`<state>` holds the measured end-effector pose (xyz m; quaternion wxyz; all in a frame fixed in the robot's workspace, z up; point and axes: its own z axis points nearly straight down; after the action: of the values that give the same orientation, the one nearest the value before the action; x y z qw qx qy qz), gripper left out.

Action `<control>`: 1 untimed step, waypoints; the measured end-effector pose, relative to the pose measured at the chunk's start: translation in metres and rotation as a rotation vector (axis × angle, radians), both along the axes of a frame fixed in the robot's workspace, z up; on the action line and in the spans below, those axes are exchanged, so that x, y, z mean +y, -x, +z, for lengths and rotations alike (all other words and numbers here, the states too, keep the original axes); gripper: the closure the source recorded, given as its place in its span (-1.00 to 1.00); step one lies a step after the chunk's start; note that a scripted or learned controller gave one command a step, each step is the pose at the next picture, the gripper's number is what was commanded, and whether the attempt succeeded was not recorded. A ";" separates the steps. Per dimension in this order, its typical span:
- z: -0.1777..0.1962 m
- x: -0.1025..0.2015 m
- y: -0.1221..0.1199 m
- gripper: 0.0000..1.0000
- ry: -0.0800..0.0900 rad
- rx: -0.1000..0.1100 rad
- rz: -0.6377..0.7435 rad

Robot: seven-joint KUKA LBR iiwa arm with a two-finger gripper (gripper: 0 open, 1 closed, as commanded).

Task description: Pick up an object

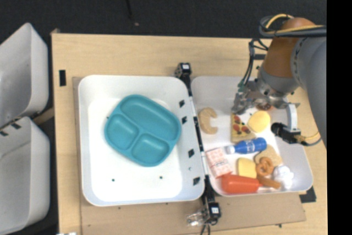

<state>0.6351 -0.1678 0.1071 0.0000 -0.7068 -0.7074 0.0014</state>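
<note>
We have the tool (240, 103) low in the right bin (215, 87), hanging just above the pizza slice (240, 128), and we take that slice as our landmark. Whether anything sits in the tool, or how it is set, we cannot tell; the wrist hides it from this slanted camera, so we claim no hold on anything.

As we judge it, the step in hand is the descent onto a target. To do it well we should pick one thing and stay with it. The slice lies flat and thin, so we would need to come right down to the bin floor and close across its narrow width. The yellow lemon (259, 120), touching the slice on its right, looks rounder and easier to hold, but it may roll away if we catch it off-centre. Crowding is the main risk: a close here could pinch two things or nudge one aside.

The right bin holds everything loose. A tan croissant (208, 120) lies left of the slice, apart from it. Below the slice lies a blue bottle (249, 146), with a red-printed packet (217, 160) further left and below. Lower still are a cheese block (247, 167), a pretzel (264, 164), a white lump (284, 174) and a carrot (239, 185).

The left bin (99, 184), well left of the slice, holds a teal tray (143, 129) with three compartments. Both bins rest on the table (137, 52).
</note>
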 end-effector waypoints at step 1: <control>0.043 0.000 0.005 1.00 -0.002 -0.003 -0.004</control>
<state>0.6304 -0.1677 0.1497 -0.0006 -0.7083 -0.7059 -0.0003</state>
